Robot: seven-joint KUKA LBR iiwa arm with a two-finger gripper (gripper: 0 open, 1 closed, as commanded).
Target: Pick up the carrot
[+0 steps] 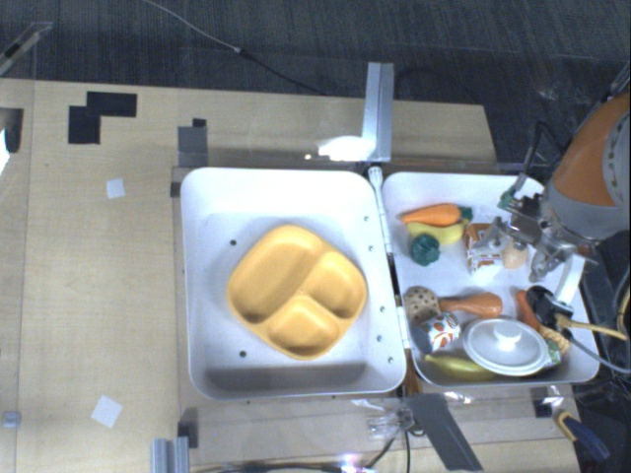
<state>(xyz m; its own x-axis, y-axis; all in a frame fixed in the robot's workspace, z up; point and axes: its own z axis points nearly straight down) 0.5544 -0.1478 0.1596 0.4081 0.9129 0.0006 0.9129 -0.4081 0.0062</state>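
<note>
Fingers: the gripper (527, 249) hangs over the right bin (588, 368); whether open or closed cannot be told.
Carrot (431, 214): lying at the bin's far left, against a yellow item, well apart from the gripper.
Progress: pick judged not yet done; approach and grasp remain.
</note>
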